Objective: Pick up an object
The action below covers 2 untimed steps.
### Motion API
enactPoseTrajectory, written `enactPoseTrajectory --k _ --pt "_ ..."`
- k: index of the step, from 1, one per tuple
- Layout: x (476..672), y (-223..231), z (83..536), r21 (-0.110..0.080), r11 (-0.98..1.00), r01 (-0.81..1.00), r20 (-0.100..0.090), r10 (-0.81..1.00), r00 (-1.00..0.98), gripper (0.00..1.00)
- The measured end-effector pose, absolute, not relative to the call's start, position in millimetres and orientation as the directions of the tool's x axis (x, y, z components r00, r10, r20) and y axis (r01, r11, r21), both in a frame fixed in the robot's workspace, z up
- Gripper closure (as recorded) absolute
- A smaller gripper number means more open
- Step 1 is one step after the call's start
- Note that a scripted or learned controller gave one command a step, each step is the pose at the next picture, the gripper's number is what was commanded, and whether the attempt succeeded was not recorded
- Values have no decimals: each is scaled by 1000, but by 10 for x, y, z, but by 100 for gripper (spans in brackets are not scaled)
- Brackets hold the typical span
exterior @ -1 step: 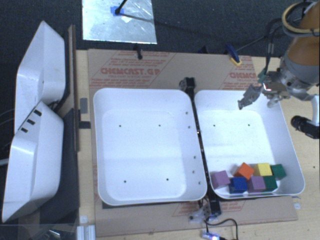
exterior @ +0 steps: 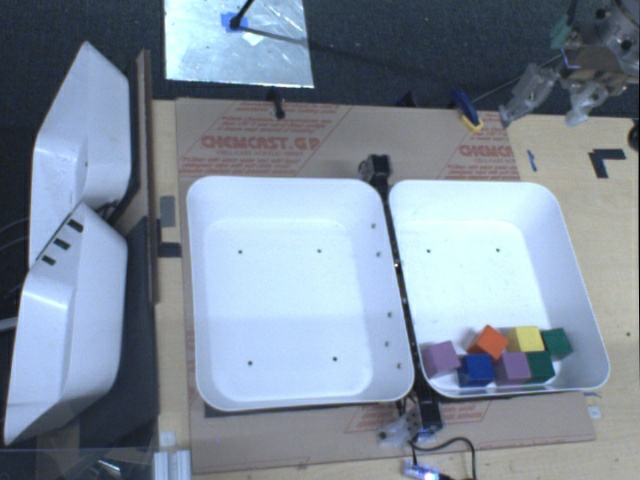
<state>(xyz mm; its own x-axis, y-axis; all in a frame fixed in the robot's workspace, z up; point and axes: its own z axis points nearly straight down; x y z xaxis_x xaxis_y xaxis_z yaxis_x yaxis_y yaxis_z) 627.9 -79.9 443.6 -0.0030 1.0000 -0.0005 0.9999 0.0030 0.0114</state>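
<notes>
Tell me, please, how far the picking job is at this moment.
Nothing looks done yet. The small coloured wooden cubes all lie clustered in the near corner of the right shallow white bin. The two-finger gripper is above the bench, beyond the bin's far edge, with both fingers spread and nothing between them. Left: descend, grasp one cube, lift.

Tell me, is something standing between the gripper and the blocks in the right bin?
Nothing visible does. The gripper hangs beyond the right bin's far edge, and the blocks lie uncovered in its near corner.
</notes>
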Motion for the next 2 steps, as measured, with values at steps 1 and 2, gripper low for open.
enactPoseTrajectory --k 1,2 --pt "6741 -954 5401 7 1 1000 -1 1000 -1 0" --pt "6741 -882 4082 -8 0 1000 1 1000 0 0"
